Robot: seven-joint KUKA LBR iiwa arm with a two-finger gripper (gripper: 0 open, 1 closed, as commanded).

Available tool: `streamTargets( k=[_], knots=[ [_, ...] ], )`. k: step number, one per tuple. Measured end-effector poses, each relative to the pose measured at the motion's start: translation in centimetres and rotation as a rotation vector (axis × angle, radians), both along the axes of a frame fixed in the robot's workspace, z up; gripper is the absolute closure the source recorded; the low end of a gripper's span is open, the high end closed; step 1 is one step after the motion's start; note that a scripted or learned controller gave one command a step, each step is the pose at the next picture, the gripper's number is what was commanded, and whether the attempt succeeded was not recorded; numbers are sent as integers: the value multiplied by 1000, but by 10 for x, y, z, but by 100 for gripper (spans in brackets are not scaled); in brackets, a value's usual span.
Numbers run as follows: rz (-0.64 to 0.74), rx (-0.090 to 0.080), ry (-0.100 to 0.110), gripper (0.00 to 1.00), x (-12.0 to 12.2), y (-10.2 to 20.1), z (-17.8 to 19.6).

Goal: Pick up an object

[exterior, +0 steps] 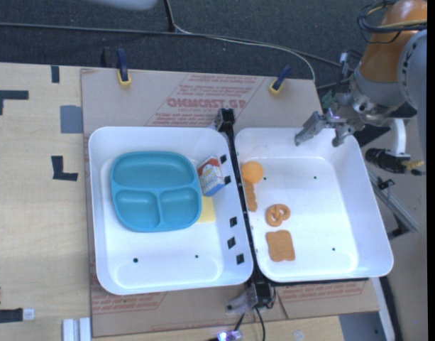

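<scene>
The likeliest targets lie in the right white plastic bin (366, 212): a round orange ball (252, 172) near its left wall, a tan twisted pretzel piece (277, 214) just below, and a flat orange-brown square cracker (280, 246) nearer the front. The two-finger gripper (322, 129) hangs over that bin's back right corner with its fingers spread and nothing between them, well apart from all three. A good pick probably means travelling left and forward, centring over one item clear of the wall, then descending straight before closing.

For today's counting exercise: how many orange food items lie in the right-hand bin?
3: a round orange ball near the divider, a pretzel below it, and a flat cracker nearest the front.
</scene>
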State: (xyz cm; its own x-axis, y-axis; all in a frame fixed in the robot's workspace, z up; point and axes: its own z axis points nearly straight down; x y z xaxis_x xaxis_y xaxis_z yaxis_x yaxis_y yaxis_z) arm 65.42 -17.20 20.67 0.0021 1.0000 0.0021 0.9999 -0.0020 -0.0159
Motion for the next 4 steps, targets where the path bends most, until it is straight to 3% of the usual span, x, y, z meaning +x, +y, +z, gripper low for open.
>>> streamTargets(
  k=[1, 4],
  knots=[
    [4, -2, -14, 0, 3, 1, 10],
    [5, -4, -15, 0, -2, 11, -124]
  ],
)
